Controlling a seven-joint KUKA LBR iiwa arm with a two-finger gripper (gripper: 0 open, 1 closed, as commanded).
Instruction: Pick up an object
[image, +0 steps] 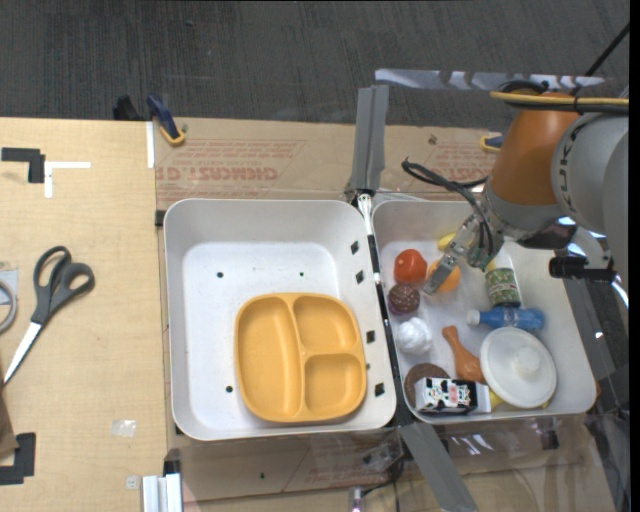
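The gripper (447, 268) hangs low in the right bin (580, 400), tips slanting toward 8 o'clock over something orange (450, 280); whether it is clenched or released I cannot tell. A tomato (409, 265) lies just at its 9 o'clock, a brown ball (404, 297) at 7, a green-labelled bottle (501, 283) at 3. The jumble probably offers many targets for 1 grab. The arm (560, 160) reaches in from 1 o'clock, wrist bent downward. The left bin (200, 300) holds a yellow tray (298, 356).
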